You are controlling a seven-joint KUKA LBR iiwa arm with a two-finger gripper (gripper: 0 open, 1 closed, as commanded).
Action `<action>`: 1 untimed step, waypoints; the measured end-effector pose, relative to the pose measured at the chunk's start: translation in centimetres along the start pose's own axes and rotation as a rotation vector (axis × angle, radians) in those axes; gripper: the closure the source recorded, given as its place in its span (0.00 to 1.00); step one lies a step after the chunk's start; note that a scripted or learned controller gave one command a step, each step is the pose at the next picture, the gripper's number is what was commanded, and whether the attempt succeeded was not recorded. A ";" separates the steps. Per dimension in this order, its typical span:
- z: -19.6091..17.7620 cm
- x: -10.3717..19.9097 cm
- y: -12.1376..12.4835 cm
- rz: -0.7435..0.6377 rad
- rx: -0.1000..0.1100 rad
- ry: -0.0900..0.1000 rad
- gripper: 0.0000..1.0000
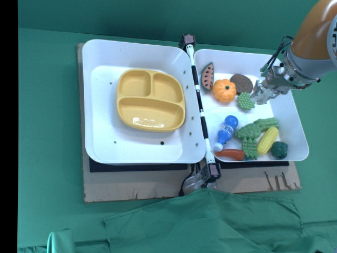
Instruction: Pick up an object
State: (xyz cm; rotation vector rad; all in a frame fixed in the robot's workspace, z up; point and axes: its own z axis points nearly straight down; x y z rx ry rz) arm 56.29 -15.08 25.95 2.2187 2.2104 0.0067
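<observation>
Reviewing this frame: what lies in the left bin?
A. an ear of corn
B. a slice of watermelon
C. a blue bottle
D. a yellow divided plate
D: the yellow divided plate sits alone in the left bin, while the watermelon slice, the corn and the blue bottle all lie in the right bin.

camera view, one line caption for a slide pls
KUKA arm's gripper poised in the right bin of toy foods, beside a green broccoli-like piece; yellow divided tray in the left bin.
</observation>
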 end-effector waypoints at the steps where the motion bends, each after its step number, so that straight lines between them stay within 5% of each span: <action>1: -6.5 -0.5 0.7 -0.001 -0.002 0.000 1.00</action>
